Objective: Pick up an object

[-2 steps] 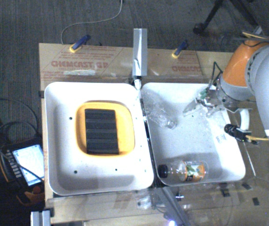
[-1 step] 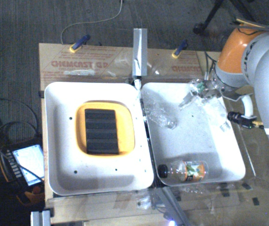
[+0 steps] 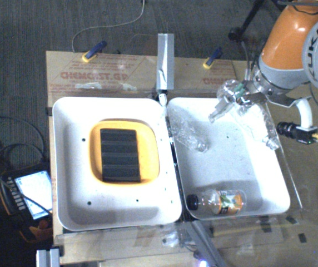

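The gripper hangs over the right bin, up near the bin's 1 o'clock corner. Its fingers look clear and shiny, and one long finger points down toward 7 o'clock. It is hard to tell whether they are wide or narrow, and nothing can be seen between them. Behind the gripper, toward 2 o'clock, is the arm with its big orange band. Dark letters, maybe "UK", show on the grey part at the picture's right edge.

Just past the finger, toward 8 o'clock, a crumpled piece of clear plastic lies on the bin floor by the bin's left wall. It is near the gripper but not touching it. At the bin's 6 o'clock side a small bottle lies on its side. It has a dark cap pointing to 9 o'clock and an orange label, with writing too small to read.

The left bin sits beside it at 9 o'clock. In its middle rests a yellow tray with a black ribbed block on it.

Behind both bins, at 12 o'clock, is a brown cardboard sheet with faded red letters that cannot be made out. Two clamps with blue and yellow handles hold it.
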`<state>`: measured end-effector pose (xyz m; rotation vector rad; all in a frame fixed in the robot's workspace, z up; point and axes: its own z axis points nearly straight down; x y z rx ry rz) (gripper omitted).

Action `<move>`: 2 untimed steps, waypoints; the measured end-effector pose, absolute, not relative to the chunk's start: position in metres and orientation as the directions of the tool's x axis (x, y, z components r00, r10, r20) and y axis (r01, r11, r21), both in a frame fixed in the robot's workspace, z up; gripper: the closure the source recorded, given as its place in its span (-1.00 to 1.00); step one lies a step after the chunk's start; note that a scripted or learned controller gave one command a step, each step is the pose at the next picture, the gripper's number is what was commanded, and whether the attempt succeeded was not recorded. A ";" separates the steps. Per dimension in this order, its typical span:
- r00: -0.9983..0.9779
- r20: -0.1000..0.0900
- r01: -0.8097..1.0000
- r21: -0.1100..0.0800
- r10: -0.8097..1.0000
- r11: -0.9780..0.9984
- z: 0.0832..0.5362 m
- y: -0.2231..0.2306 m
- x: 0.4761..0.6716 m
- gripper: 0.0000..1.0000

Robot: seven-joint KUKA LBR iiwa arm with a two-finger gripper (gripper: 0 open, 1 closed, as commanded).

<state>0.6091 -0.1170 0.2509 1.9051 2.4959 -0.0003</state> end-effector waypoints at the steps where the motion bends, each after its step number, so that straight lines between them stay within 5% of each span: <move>1: -0.205 -0.002 0.979 -0.003 0.979 0.205 0.209 -0.119 0.557 -1.00; 2: 0.109 -0.004 0.994 -0.002 0.994 -0.109 0.243 -0.185 0.571 -1.00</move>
